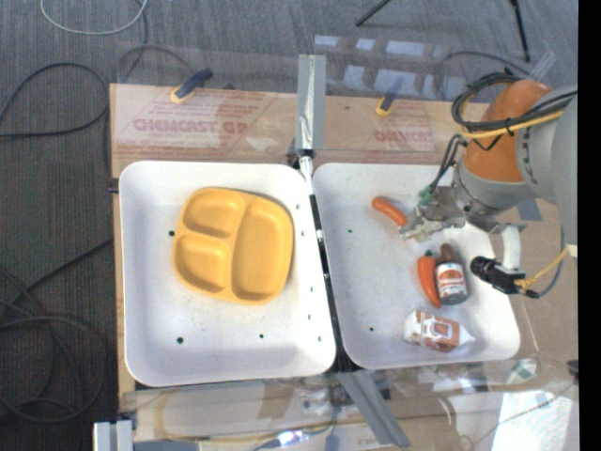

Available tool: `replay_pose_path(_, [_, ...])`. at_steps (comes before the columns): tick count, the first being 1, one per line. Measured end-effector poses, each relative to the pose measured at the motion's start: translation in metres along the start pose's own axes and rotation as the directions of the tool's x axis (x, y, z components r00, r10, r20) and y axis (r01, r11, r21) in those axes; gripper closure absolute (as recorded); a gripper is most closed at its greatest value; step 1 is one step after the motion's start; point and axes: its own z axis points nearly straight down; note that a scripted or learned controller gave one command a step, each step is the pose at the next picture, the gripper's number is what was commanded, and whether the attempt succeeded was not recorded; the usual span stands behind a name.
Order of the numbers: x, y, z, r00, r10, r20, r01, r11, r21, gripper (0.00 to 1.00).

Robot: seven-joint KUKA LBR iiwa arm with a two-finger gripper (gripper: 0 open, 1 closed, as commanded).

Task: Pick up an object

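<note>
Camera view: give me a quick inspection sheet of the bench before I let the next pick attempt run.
Surface: left bin and right bin, side by side.
Job's things: orange carrot, second carrot, small bottle, wrapped packet, all in right bin.
Clutter: yellow divided tray in left bin.
Gripper: gripper low over right bin beside the upper carrot; nothing seen between its fingers.
Cables: yellow and black cables on arm; loose cables on floor.
Surroundings: grey carpet.

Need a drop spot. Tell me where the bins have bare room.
Left bin: bare floor along its near edge, below the yellow tray. Right bin: bare left half. Crowded right half: gripper, carrots, bottle, packet.
</note>
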Motion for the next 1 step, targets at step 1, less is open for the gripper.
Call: replay_pose_path(1, [0.0259,0.0433,-0.0053,0.995,0.095,0.001,-0.095,0.995,0.014,1.0])
